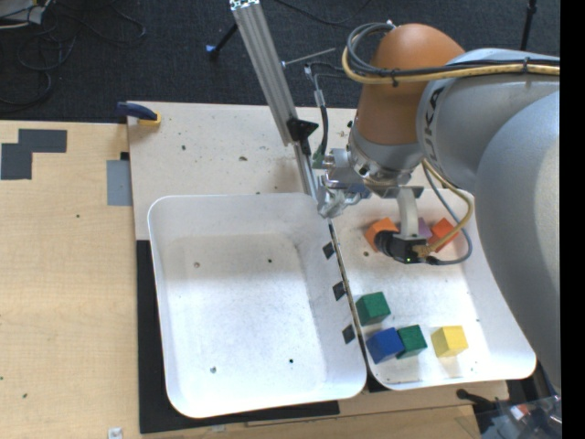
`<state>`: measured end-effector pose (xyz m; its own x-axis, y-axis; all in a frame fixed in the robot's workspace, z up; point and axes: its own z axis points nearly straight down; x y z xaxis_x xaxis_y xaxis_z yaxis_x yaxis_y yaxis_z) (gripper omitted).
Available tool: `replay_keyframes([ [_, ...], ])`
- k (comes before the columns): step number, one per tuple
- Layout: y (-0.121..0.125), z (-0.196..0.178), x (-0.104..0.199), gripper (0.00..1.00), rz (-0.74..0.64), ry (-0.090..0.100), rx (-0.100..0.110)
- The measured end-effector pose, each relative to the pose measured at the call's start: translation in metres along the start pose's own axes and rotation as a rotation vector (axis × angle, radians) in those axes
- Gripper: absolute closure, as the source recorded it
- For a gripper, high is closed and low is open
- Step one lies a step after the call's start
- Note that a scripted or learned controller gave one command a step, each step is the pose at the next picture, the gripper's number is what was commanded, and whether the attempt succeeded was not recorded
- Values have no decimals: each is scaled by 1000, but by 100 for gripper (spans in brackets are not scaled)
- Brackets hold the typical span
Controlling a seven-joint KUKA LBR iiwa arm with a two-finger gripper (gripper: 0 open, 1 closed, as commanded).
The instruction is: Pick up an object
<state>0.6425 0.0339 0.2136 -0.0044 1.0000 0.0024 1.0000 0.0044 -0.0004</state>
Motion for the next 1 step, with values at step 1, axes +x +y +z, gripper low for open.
replay_keyframes([
  [1,-4,-6,47,100,0,0,2],
])
